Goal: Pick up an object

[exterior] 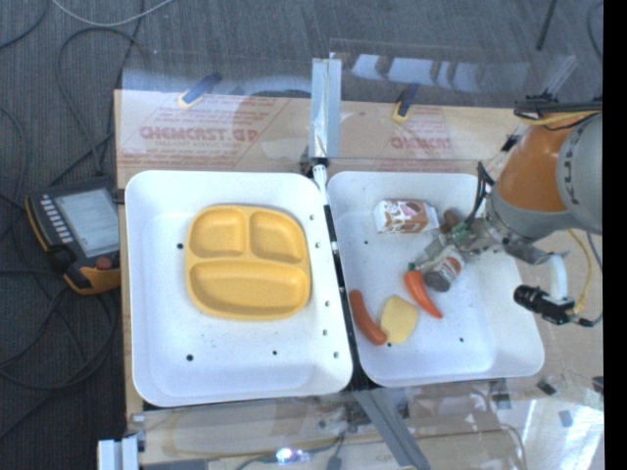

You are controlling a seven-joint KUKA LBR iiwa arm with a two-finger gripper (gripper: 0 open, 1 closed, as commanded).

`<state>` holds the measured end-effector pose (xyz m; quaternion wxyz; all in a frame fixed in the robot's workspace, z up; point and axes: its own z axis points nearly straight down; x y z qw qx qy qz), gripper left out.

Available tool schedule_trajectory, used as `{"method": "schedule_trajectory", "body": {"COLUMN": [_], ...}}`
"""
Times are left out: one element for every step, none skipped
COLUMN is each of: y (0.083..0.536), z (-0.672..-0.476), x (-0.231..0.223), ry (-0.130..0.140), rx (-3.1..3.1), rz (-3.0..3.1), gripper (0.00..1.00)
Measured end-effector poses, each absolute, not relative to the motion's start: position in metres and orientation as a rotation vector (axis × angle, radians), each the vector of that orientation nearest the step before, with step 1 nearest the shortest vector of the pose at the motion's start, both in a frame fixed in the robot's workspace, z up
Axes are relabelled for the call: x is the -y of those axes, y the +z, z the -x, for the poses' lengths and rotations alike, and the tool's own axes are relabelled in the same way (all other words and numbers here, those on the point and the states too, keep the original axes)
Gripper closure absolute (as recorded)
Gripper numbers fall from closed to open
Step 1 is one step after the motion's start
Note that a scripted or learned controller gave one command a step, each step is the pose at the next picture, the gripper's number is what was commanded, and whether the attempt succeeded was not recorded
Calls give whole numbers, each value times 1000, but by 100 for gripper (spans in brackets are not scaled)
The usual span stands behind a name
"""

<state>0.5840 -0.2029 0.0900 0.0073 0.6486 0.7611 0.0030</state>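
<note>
Bench bins: yellow tray; toy food.

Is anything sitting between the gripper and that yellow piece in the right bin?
Yes. The small jar and the carrot lie between the gripper and the yellow piece.

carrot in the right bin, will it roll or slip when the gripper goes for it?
The carrot looks smooth and tapered, so it may slip out of a pinch. Lying flat and rounded, it could roll if nudged sideways. It looks like a light plastic toy.
</note>
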Motion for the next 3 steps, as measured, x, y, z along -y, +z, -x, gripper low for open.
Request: {"method": "schedule_trajectory", "body": {"y": [99, 99, 90], "z": [-585, -585, -541], "x": [203, 203, 118], "ry": [13, 13, 7], "rx": [-2379, -2379, -2440], "rz": [-2029, -2029, -1957], "gripper": [100, 0, 0]}}
